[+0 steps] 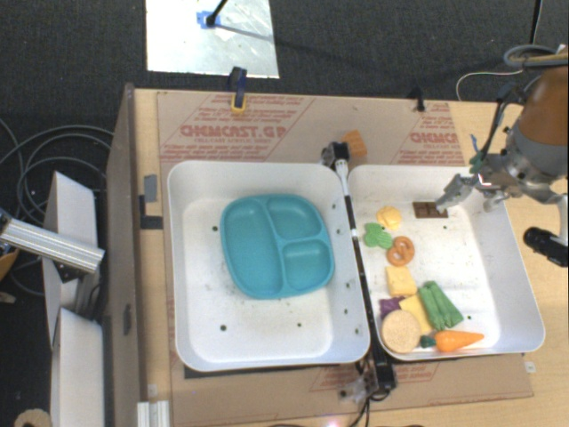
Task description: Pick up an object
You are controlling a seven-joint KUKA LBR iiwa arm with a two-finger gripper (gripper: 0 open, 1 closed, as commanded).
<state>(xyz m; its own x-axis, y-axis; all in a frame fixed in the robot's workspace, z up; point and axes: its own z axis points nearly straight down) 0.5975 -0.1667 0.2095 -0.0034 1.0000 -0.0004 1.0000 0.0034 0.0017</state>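
Observation:
Several toy foods lie along the left side of the right bin (520, 265). Among them are a brown chocolate piece (429, 210), a yellow piece (388, 218), a green leafy piece (377, 236), a pretzel (401, 252), a cheese block (401, 281), green beans (440, 305), a round cracker (400, 332) and a carrot (458, 339). My gripper (468, 202) hangs over the bin's far right part, just right of the chocolate piece. It is open, with nothing between the fingers.
In the left bin (191, 238) lies a teal divided plate (276, 245). A raised divider (351, 238) separates the two bins. Cables and the arm's body (542, 136) occupy the far right. The right half of the right bin's floor is bare.

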